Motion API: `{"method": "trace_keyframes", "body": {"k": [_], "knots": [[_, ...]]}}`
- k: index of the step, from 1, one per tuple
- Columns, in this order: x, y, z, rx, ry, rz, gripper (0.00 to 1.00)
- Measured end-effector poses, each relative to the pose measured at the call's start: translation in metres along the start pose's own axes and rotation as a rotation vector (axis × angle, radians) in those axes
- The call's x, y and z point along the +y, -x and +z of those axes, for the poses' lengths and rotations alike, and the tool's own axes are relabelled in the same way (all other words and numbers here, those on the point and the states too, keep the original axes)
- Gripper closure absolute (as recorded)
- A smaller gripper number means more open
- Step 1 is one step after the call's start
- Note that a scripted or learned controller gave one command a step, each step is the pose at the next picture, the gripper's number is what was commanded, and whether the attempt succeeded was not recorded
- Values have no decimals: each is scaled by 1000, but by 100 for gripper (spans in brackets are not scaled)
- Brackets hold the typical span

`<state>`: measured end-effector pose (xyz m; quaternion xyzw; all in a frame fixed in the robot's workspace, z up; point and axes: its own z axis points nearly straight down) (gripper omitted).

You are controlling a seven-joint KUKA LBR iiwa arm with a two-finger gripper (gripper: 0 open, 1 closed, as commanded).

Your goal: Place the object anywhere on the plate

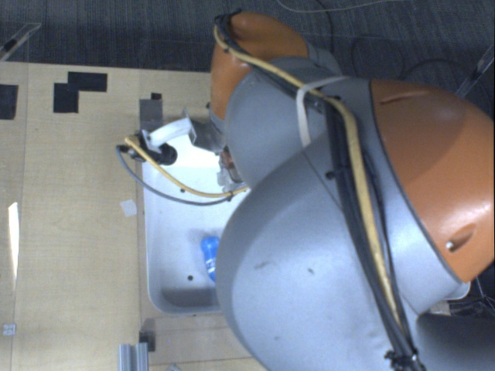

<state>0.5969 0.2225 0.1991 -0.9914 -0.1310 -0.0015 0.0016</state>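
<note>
Logged blue object (209,255) on bin (148,242) floor near bottom edge, partly under arm (325,230) hiding bin's right side. Spotted gripper (225,167) near top edge; cannot tell whether open or closed. Noted bare floor along left edge.

bench (69,238): pale wood-look top, fills left & lower part of view; far edge meets dark floor at top.
white bin (172,242): sits on bench, centre-left; shallow, rounded corners; right side hidden under arm.
black marks (77,90): flat angular shapes on bench top, far-left corner; one more cut off at left edge.
grey bracket (150,111): on bench, touching bin's far end.
metal post (133,354): on bench just beside bin's near corner.
pale scrap (128,207): small, flat on bench, just left of bin wall.
</note>
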Motion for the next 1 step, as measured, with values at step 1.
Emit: {"method": "trace_keyframes", "body": {"k": [1], "knots": [[-25,51,83,-4,2,-70,100]]}}
